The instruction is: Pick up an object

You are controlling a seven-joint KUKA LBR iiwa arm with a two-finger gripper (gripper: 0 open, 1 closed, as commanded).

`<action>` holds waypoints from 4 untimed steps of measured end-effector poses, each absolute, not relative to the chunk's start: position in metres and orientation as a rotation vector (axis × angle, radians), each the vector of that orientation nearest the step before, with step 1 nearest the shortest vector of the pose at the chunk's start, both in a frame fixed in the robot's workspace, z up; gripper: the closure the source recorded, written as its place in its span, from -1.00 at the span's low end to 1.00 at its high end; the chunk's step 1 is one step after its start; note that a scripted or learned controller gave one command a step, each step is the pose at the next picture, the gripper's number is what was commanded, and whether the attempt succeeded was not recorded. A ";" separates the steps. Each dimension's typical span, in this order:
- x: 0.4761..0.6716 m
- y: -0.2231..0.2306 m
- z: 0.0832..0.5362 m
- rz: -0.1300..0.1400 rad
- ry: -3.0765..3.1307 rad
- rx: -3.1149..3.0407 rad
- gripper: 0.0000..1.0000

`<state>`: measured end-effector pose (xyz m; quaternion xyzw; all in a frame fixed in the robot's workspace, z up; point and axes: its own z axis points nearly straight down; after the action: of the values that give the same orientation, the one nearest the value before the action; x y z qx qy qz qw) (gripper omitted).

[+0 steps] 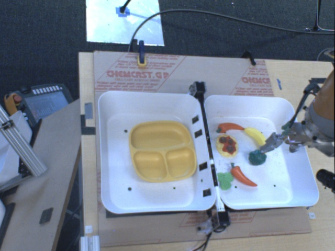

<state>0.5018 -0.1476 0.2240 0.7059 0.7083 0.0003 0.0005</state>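
Green toy point(225, 180) lies apart; the hand point(270, 143), grip perhaps spread, unclear, touches a teal piece point(257, 157).

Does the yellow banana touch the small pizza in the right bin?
Apart. The camera view shows white bin floor between the banana and the pizza.

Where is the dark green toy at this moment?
The dark green toy lies in the right bin, just below the banana, right of the small pizza, at the end effector tip.

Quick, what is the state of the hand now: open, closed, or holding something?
Hand: open or closed cannot be told; it sits in the right bin, just above the dark green toy, with nothing visibly held.
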 end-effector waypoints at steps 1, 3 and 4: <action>0.497 -0.149 0.163 -0.002 2.224 2.222 -1.00; 0.493 -0.151 0.083 0.001 2.223 2.221 -1.00; 0.494 -0.151 0.095 0.004 2.222 2.218 1.00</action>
<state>0.4941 -0.1507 0.0953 0.7066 0.7076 0.0012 0.0011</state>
